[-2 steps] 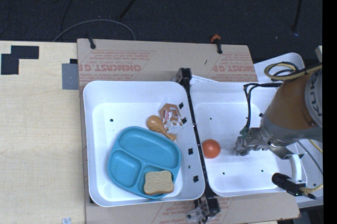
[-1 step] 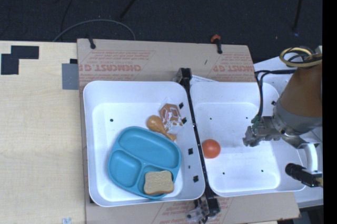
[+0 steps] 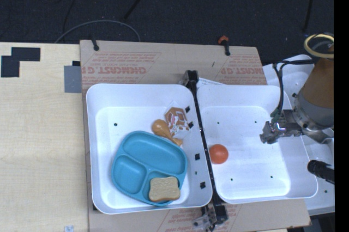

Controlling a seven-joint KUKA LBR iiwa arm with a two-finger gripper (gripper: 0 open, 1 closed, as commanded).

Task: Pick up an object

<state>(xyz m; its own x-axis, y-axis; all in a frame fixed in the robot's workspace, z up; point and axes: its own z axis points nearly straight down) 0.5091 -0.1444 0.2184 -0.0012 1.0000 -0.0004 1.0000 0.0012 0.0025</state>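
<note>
An orange ball (image 3: pixel 218 153) lies on the floor of the right bin (image 3: pixel 245 193), close to its left wall. My gripper (image 3: pixel 269 133) hangs over the right part of that bin, about a hand's width to the right of the ball and slightly farther back, with nothing seen in it. In the left bin (image 3: pixel 103 116) a blue divided tray (image 3: pixel 143 163) carries a slice of toast (image 3: pixel 164 189) in its front compartment. A tan drumstick-shaped toy (image 3: pixel 162 129) and a brown-and-white patterned piece (image 3: pixel 177 118) rest just behind the tray.
A black divider strip (image 3: pixel 200 138) runs between the two bins. The grey arm with its orange band (image 3: pixel 322 89) enters from the right over the right bin's edge. A black cable (image 3: pixel 281 89) loops behind the gripper. Brown cardboard (image 3: pixel 163 65) lies under the bins.
</note>
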